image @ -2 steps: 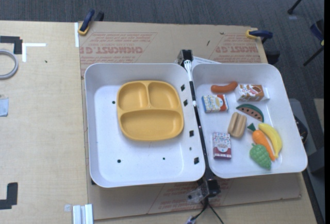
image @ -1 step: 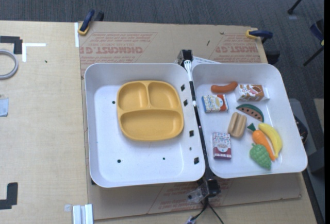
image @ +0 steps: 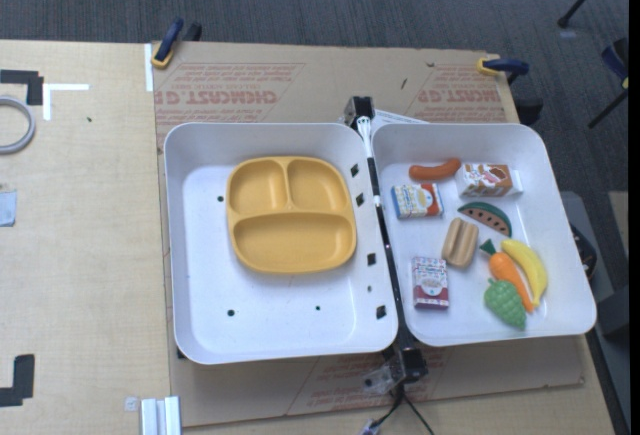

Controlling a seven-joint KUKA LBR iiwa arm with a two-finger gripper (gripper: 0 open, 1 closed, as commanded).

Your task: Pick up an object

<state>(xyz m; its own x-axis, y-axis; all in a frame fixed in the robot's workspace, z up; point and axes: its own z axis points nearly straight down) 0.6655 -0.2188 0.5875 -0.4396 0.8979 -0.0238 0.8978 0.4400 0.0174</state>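
I see two white bins side by side on the worktop. The left bin (image: 200, 323) holds a yellow plate (image: 292, 214) with three parts. The right bin (image: 560, 223) holds toy food: a sausage (image: 434, 169), a banana (image: 527, 266), a carrot (image: 510, 277), a watermelon slice (image: 486, 218) and small boxes with writing too small to read.

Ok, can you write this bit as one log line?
stage: before pick | left bin: yellow plate | right bin: toy food, banana, carrot
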